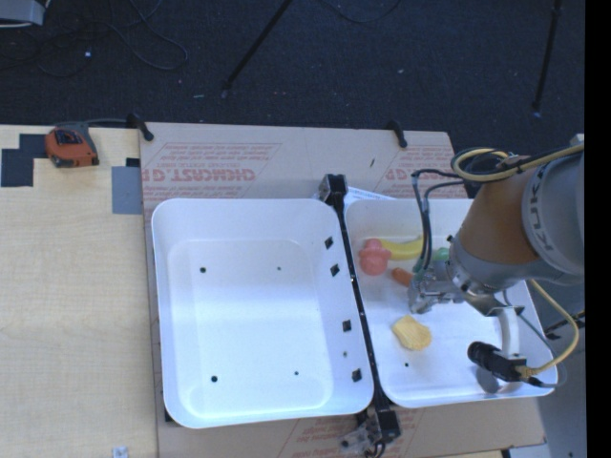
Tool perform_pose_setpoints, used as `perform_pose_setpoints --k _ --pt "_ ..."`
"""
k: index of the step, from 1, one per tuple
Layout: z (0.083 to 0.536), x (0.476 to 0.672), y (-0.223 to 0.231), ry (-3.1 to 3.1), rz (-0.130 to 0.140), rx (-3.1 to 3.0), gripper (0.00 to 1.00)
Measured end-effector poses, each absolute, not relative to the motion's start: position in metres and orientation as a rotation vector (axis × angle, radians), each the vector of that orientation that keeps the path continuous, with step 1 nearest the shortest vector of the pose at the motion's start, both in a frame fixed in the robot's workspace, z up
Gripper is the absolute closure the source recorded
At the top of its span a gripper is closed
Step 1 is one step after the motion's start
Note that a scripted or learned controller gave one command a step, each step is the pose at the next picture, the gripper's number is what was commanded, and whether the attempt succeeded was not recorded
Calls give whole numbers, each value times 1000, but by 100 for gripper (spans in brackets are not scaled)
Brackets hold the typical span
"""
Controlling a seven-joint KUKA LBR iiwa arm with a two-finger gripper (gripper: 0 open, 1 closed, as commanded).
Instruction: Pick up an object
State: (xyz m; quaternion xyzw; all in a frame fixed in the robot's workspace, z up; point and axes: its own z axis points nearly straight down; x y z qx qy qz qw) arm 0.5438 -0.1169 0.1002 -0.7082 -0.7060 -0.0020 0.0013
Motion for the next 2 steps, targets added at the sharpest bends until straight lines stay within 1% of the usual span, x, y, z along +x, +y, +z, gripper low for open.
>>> perform_pose_setpoints --k 1,2 --pt "100 543 -117 -2214 -6 -2225 0" --pt "90 480 -82 -2220 -5 -2229 0"
